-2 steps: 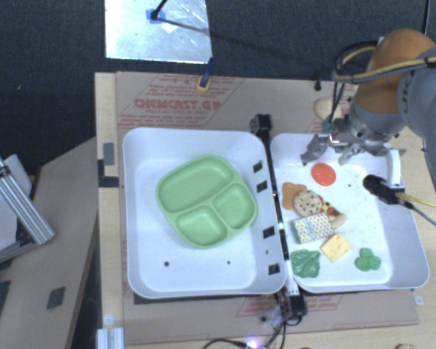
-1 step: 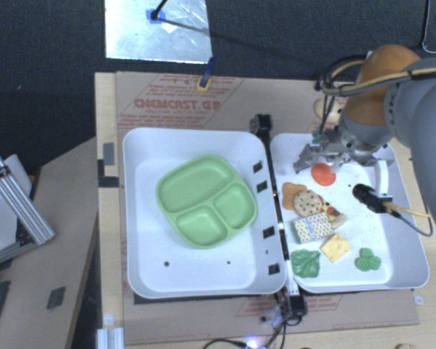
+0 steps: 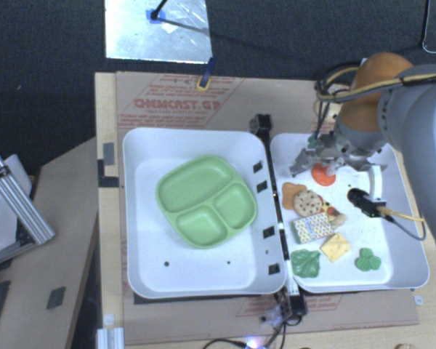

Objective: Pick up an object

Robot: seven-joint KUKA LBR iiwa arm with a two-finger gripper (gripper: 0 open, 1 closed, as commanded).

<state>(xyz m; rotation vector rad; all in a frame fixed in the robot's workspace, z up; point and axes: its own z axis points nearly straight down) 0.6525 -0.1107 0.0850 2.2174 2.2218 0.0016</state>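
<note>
Arm point(image 3: 420, 115): mine is smooth grey, thick and rounded, like a fat tube.
Band point(image 3: 370, 93): a wide orange ring wraps me just above the wrist, bulging and glossy.
Cables point(image 3: 334, 78): thin black and yellow ones loop out beside the orange band and run along my grey casing.
End effector point(image 3: 316, 158): dark grey metal, small and angular; its details are too small to make out.

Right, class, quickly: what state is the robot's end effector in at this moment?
End effector: cannot be told; it hangs over the small round orange-red toy piece in the right shallow white bin.
</note>
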